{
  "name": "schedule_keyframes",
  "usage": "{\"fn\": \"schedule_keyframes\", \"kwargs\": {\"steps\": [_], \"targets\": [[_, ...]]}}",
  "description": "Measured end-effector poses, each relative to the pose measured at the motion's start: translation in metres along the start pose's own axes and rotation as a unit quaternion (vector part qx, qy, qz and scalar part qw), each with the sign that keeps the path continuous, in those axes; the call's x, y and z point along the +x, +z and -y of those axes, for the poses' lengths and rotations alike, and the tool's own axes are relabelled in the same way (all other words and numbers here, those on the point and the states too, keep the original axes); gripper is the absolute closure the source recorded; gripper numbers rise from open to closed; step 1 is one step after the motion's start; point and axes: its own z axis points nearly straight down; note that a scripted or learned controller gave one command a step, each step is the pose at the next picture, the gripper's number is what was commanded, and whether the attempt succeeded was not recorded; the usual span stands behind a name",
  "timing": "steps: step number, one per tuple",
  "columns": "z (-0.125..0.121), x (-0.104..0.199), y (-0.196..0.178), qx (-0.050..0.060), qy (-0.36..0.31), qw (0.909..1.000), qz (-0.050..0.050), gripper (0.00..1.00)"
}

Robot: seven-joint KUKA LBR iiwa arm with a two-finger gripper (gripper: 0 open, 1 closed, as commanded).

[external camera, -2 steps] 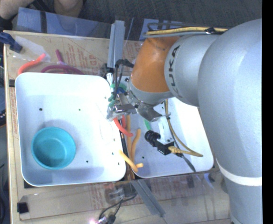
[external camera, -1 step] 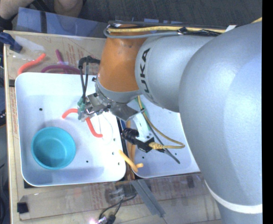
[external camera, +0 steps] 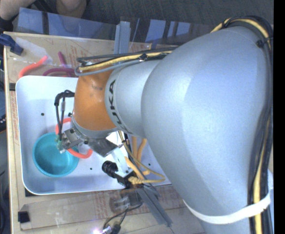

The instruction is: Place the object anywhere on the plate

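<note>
A big grey arm (external camera: 191, 121) reaches over a white bin (external camera: 35, 96). Its gripper (external camera: 64, 143) hangs at a blue plate's (external camera: 52, 157) rim; its grasp can't be told. An orange-red object (external camera: 81, 153) lies beside the plate.

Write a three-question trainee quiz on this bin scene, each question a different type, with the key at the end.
1. True or false: the blue plate lies inside the white bin.
2. Multiple choice: which part of the bin, as the camera sees it, holds the plate? A) upper left B) lower left C) upper right
3. Fill in: the band on the arm just above the wrist is coloured ____.

Key
1. True.
2. B. The plate sits near the bin's lower-left corner, with the gripper at its right rim.
3. Orange; the orange band sits between the grey arm and the wrist.
</note>
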Motion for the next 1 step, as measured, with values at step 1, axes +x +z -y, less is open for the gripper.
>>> {"fn": "schedule_keyframes", "kwargs": {"steps": [1], "targets": [[0.0223, -0.0248, -0.044, -0.003, -0.153, 0.9882, 0.001, 1.0]]}}
